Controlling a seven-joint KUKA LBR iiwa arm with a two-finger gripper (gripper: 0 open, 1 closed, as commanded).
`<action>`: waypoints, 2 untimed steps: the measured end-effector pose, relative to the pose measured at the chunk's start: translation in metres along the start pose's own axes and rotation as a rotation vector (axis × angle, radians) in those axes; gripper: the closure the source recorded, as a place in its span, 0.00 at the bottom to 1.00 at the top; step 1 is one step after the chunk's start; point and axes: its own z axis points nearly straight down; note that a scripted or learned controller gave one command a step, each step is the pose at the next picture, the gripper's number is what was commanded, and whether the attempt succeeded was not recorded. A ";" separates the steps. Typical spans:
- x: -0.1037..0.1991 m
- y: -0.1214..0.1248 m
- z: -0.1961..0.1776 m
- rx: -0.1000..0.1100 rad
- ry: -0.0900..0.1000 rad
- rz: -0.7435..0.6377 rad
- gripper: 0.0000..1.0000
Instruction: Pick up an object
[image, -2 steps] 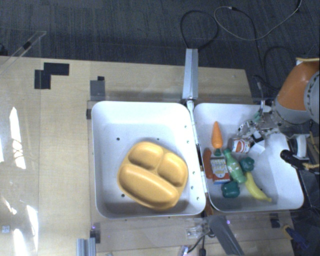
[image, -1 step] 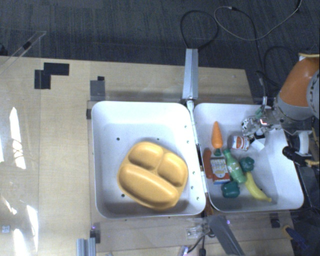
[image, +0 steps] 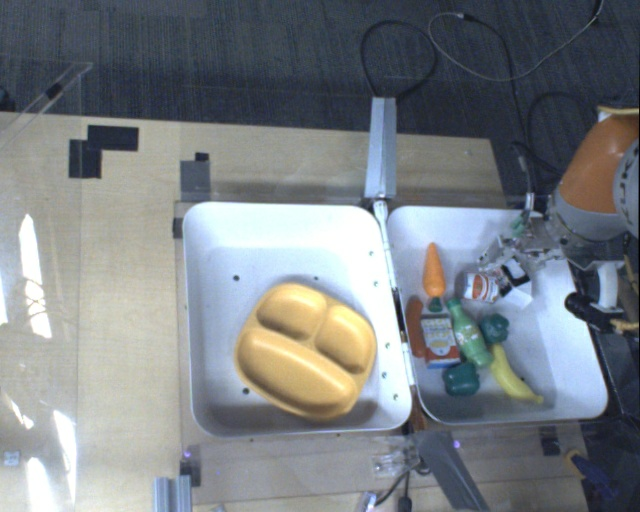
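I take the divider (image: 381, 250) between the two bins as my landmark. Left of it, the left bin (image: 210, 300) holds one thing, a big yellow bread loaf (image: 305, 348) with three rounded lobes, lying toward the near side and reaching almost to the divider. Just right of the divider, in the right bin (image: 570, 390), I see a brown sausage-like piece (image: 414, 328) lying along the wall, and a ketchup bottle (image: 439, 335) with a green cap touching it. Farther back from those, a carrot (image: 433, 270) stands off the divider, pointing away from me. Next to the right comes a small can (image: 481, 288) with a red label, lying on its side. Nearer to me, beside the bottle, lie a light green vegetable (image: 467, 335), a dark green pepper (image: 461, 378) and a dark teal piece (image: 494, 326), all bunched together, with a banana (image: 512, 378) lying at a slant on the far side of them from the divider. The gripper (image: 518, 252) hangs at the bin's back right, well away from the divider, just beside the can; its metal parts blur together, so I cannot tell how wide it stands, and nothing visibly sits between them. The arm (image: 600, 175) with its orange band enters from the right edge.
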 end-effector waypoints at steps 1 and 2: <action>0.001 0.003 -0.012 -0.007 -0.001 -0.004 1.00; -0.004 0.041 -0.105 0.010 0.000 0.067 1.00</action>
